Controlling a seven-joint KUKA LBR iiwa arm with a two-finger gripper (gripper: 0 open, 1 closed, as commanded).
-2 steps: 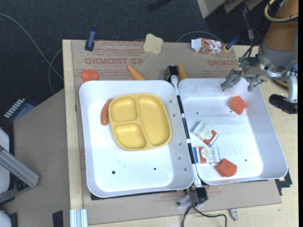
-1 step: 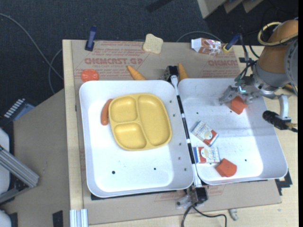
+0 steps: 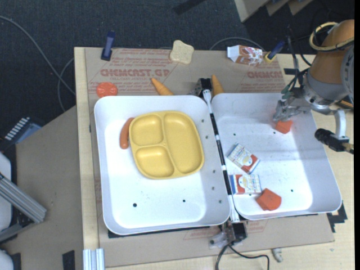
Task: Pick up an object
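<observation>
My gripper (image 3: pixel 284 113) hangs over the far right part of the right bin (image 3: pixel 315 167), at the end of the grey arm with its orange band. Right under its tip, on the side nearer the camera, sits a small orange-red block (image 3: pixel 284 127) that touches or nearly touches the gripper. Whether the block is gripped is hidden by the gripper body. Further forward in this bin lie two small printed cartons (image 3: pixel 243 157) (image 3: pixel 246 183) and another orange-red piece (image 3: pixel 269 199).
The left bin (image 3: pixel 112 167) holds a yellow divided plate (image 3: pixel 166 144) with a sausage (image 3: pixel 124 133) beside it. Behind the bins lie a bread slice (image 3: pixel 181 51), two carrots (image 3: pixel 161 86) (image 3: pixel 216 84), a small milk carton (image 3: pixel 246 54) and a red lump (image 3: pixel 106 89).
</observation>
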